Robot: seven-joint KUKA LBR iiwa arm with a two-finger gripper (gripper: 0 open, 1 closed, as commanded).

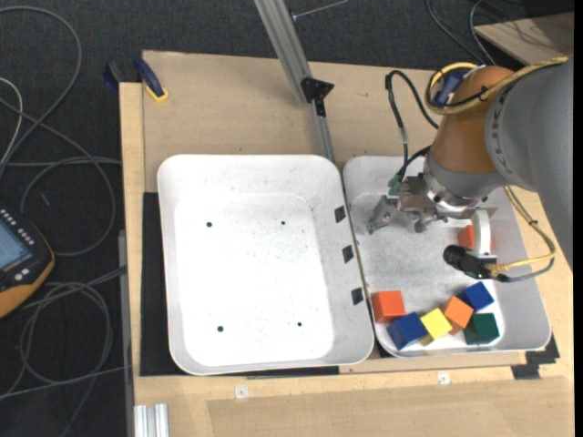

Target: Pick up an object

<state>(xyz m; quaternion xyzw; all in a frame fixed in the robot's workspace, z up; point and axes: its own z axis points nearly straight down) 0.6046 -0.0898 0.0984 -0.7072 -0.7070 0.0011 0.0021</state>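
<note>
The fingers (393, 209) were seen low over the right white plastic bin (414, 262); whether they were spread could not be told. The small coloured cubes (435, 321) were clustered well below them. Only bare floor could be grasped there.
</note>
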